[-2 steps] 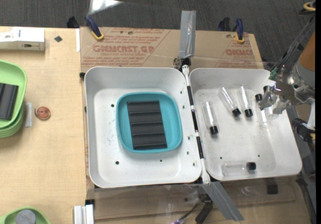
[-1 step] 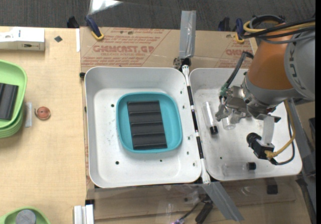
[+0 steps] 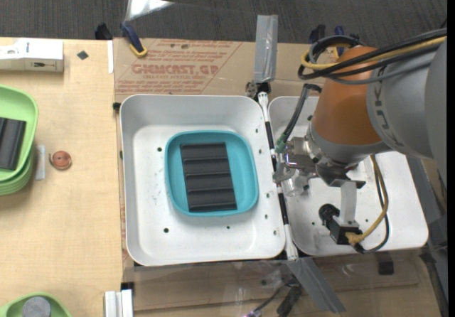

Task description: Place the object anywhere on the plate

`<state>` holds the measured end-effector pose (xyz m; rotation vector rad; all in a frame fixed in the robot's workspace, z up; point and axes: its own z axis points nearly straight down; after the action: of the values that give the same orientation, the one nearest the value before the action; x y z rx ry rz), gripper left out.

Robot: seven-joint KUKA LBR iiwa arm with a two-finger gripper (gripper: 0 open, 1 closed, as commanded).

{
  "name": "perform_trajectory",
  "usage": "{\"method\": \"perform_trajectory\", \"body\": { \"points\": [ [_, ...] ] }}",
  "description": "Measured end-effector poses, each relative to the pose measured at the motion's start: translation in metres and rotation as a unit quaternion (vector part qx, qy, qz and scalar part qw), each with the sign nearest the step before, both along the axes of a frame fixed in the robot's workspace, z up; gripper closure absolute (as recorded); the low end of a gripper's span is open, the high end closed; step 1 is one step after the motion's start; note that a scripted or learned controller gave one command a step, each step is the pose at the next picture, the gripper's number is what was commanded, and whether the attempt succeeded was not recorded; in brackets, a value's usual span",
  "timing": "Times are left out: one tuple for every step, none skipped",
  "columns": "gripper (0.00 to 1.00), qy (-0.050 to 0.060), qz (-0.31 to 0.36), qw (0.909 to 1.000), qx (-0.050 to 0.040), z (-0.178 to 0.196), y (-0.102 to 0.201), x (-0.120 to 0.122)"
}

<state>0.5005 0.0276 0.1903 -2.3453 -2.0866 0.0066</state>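
A teal square plate (image 3: 245, 173) sits in the middle of the left white bin (image 3: 142, 187). A black ribbed rectangular object (image 3: 207, 175) lies flat on the plate, nearly covering its floor. My gripper (image 3: 290, 170) hangs over the left edge of the right white bin (image 3: 402, 230), just right of the divider between the bins and apart from the plate. The orange wrist band and grey arm above it hide most of the gripper.
A green tray (image 3: 18, 106) with a black item in it stands at the far left of the bench. Near it lie a small orange disc (image 3: 61, 160) and a white box (image 3: 32, 56). Cardboard (image 3: 178, 63) lies behind the bins.
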Motion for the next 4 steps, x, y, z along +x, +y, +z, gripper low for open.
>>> {"method": "perform_trajectory", "body": {
  "points": [
    [0.00,0.000,0.000,1.0000,-0.0001,0.000,0.000,0.000],
    [0.00,-0.001,0.003,1.0000,-0.0003,0.004,-0.048,0.023],
    [0.00,-0.001,0.030,0.9995,-0.0002,0.043,-0.109,0.055],
    [0.00,0.001,-0.038,0.9993,0.0001,0.003,-0.178,0.043]
  ]
}}
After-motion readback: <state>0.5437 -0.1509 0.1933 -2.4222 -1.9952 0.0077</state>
